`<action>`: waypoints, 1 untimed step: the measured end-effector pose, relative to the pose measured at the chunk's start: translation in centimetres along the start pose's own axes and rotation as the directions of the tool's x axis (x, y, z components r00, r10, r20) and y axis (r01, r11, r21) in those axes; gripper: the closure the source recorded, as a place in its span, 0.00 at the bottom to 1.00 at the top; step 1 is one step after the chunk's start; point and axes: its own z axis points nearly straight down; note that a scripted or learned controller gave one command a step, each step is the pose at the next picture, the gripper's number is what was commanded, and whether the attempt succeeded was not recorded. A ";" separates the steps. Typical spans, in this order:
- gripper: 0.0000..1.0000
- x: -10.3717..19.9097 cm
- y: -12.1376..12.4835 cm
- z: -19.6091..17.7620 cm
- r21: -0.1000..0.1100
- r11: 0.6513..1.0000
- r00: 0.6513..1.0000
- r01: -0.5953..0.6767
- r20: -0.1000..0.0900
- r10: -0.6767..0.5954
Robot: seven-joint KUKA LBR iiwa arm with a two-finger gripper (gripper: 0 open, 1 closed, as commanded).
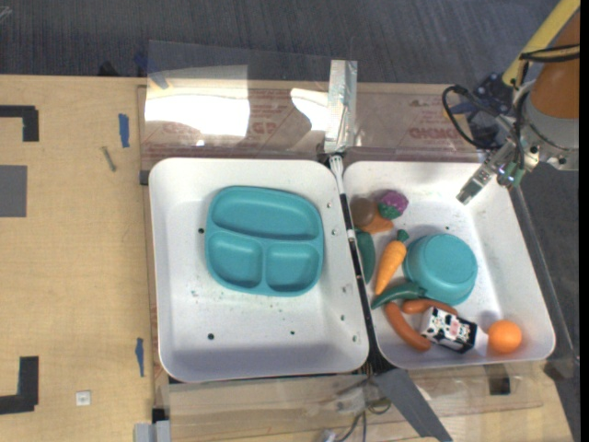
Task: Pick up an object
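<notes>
My gripper (480, 184) hangs over the far right corner of the right bin (525, 247), above bare white floor and with nothing under it. The toys lie to its lower left: a purple piece (394, 203), a brown piece (371, 214), a carrot (390, 260), a green pod (365, 249), an upturned teal bowl (444, 267), a red-orange sausage (405, 326), a black-and-white carton (449, 331) and an orange ball (504, 337). The nearest thing to the gripper is the teal bowl, well apart from it.
A teal divided plate (265, 240) lies in the left bin (170, 274). A clear panel (239, 113) stands behind the bins, with a taped post (341, 99) between them. Cables (469, 109) loop beside the wrist.
</notes>
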 end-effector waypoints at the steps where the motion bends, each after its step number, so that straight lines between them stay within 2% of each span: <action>1: 1.00 5.3 2.7 -3.6 -0.005 1.000 1.000 -0.023 0.004 0.023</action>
